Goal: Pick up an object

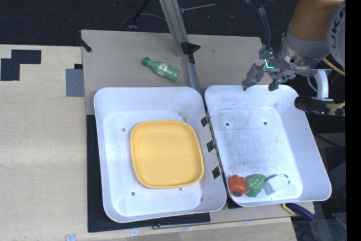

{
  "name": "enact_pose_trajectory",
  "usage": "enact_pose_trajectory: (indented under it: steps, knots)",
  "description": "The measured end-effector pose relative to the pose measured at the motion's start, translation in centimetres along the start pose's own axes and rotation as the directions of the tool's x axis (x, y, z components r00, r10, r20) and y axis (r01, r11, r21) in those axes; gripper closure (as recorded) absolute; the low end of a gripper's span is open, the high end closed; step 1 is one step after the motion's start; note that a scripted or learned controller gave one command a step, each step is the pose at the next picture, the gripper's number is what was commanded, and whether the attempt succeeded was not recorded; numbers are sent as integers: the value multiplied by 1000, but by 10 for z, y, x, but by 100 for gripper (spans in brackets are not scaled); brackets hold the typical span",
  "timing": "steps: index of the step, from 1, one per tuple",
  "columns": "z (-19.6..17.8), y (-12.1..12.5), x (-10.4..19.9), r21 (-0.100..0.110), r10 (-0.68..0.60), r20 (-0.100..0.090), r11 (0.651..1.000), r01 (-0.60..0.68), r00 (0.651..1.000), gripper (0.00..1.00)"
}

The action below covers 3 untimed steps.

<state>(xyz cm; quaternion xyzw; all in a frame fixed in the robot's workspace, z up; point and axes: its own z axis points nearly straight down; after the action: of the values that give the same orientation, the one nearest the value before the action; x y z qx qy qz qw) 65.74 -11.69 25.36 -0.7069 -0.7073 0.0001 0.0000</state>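
Gripper (260, 77) hangs empty, fingers spread, over the right bin (307, 138)'s far rim, while 3 small, probably light objects (256, 184) crowd its near corner, best pinched singly across their middles.

A yellow plate (167, 153) lies in one white bin (110, 121); the other white bin (307, 144) holds red (237, 185), green (255, 184) and white (276, 183) objects. A green bottle (161, 69) lies on the tan surface (225, 59).

Two white bins (107, 100) sit side by side. One yellow plate (167, 153) lies in the nine o'clock bin. Three small things cluster at six o'clock in the other: one red piece (237, 185), one green piece (255, 184), one white block (276, 183). One green bottle (161, 69) lies at twelve o'clock on the bench.
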Motion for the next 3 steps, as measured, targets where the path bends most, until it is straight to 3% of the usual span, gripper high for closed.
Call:
enact_pose_trajectory:
  steps: [1,3]
  knots:
    - [0,0,0,0,0,0,1000,0,1000,0]
    - [103,3,11,4,-1,-1,1000,1,1000,0]
